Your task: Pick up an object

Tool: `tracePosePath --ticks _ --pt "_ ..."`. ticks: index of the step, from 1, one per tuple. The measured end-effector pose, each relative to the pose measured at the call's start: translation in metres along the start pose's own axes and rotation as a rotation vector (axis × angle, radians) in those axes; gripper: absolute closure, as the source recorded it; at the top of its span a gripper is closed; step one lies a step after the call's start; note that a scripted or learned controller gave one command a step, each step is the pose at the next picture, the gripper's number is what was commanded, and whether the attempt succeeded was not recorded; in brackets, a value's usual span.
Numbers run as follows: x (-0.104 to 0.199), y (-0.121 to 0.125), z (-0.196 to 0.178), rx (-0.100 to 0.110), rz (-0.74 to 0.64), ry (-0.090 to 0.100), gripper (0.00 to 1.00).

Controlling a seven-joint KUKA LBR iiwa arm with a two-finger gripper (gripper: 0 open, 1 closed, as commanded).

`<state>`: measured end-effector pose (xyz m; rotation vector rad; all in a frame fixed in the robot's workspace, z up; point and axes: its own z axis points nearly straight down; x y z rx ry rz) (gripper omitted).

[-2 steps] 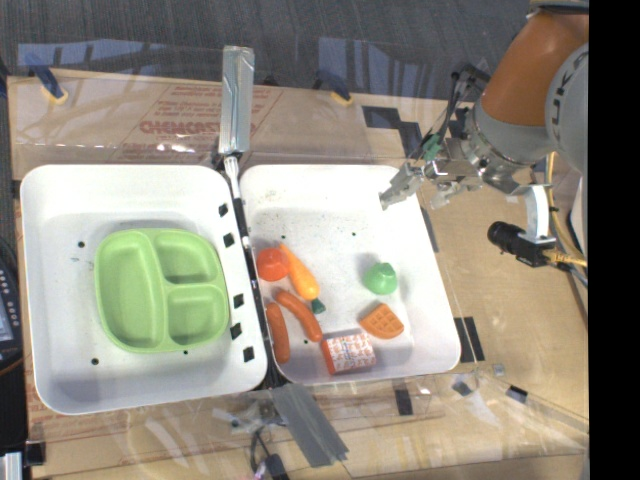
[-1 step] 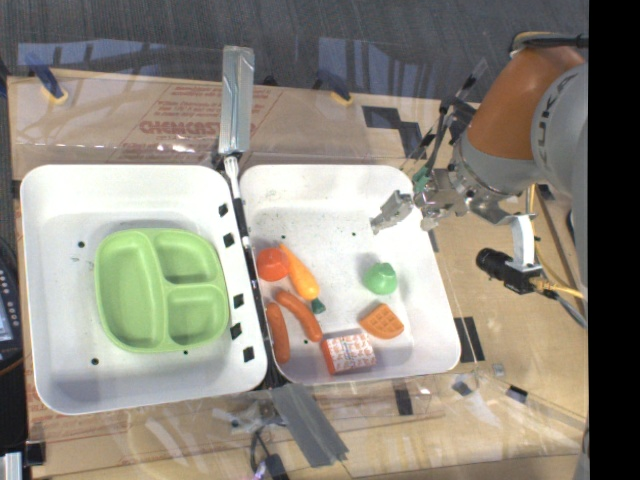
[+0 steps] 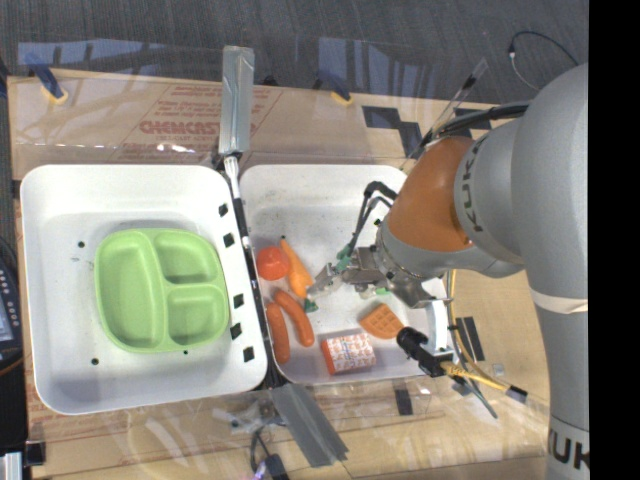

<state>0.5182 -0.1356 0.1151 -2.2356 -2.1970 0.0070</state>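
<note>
Where the frame's lower edge meets the bench, the right-hand shallow white bin (image 3: 262,183) shows its nearest contents first: a small red-and-white printed packet (image 3: 348,352) lying flat at the lower centre, and just to its upper right an orange waffle-patterned toy piece (image 3: 381,321). Left of the packet, two reddish-orange toy sausages (image 3: 294,316) lie side by side, slanting toward the bin's left wall. Higher in the frame sit a round red toy tomato (image 3: 272,263) and an orange toy carrot (image 3: 296,264), touching each other. The grey arm with the orange band (image 3: 432,208) comes in from the right, and its two-finger gripper (image 3: 325,278) hangs low just right of the carrot and just above the upper sausage; whether its tips are apart or together cannot be told, and nothing is seen between them. In the left-hand shallow white bin (image 3: 60,368), a light green divided plastic plate (image 3: 160,289) lies flat, well apart from the gripper.
</note>
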Motion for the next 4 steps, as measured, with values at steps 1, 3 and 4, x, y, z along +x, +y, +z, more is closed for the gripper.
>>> tracePosePath --ticks 1,3,4 --pt "0.042 -0.018 0.023 -0.009 -0.056 -0.006 0.00" --pt "0.044 0.055 0.014 -0.002 -0.054 0.000 1.00" --pt "0.086 0.051 -0.120 -0.008 0.025 -0.001 1.00"
